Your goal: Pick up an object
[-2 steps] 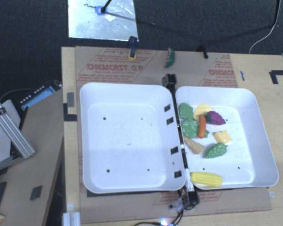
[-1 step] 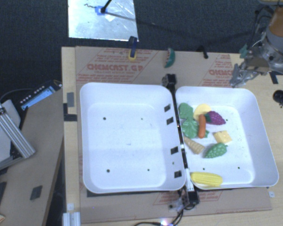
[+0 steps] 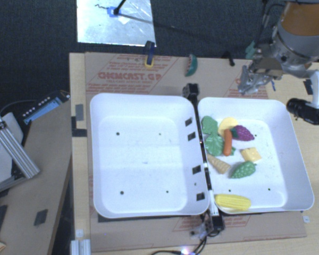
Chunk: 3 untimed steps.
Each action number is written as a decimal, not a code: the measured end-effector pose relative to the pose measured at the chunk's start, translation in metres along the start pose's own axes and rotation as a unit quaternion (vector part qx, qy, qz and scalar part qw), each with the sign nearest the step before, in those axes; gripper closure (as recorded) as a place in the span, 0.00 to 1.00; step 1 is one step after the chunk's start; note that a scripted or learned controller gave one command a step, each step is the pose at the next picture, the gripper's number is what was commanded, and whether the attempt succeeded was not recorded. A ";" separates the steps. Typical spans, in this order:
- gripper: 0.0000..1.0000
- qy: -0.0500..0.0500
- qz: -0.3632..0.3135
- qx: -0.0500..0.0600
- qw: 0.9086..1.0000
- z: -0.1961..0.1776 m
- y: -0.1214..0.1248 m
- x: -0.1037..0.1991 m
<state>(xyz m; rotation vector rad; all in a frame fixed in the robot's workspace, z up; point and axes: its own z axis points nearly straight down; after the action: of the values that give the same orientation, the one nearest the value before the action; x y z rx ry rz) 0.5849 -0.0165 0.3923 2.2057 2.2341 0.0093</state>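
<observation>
Several toy foods lie in the right bin (image 3: 294, 142): a purple grape bunch (image 3: 243, 133), a yellow piece (image 3: 227, 124), an orange carrot (image 3: 227, 142), green leaves (image 3: 211, 135), a pale yellow block (image 3: 250, 154), a beige cone-like piece (image 3: 219, 165), a green bumpy piece (image 3: 242, 169) and a yellow corn cob (image 3: 233, 201) at the front rim. My gripper (image 3: 250, 85) hangs above the bin's far edge, up and behind the pile, with nothing seen between its fingers.
The left bin (image 3: 103, 158) sits beside the right one, joined by a black-clipped divider (image 3: 200, 147). A green toy (image 3: 192, 62) and a yellow-blue clamp (image 3: 149, 54) lie on the cardboard behind the bins. A shiny sheet (image 3: 114, 15) lies at the back.
</observation>
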 end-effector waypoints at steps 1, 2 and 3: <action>1.00 -0.002 0.009 0.004 1.000 0.041 -0.021 -0.081; 1.00 -0.003 0.010 0.003 1.000 0.079 -0.054 -0.163; 1.00 0.001 0.002 0.007 1.000 0.172 -0.087 -0.081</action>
<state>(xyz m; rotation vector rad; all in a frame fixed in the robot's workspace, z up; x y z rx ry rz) 0.4998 -0.0979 0.2192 2.2179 2.2377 -0.0035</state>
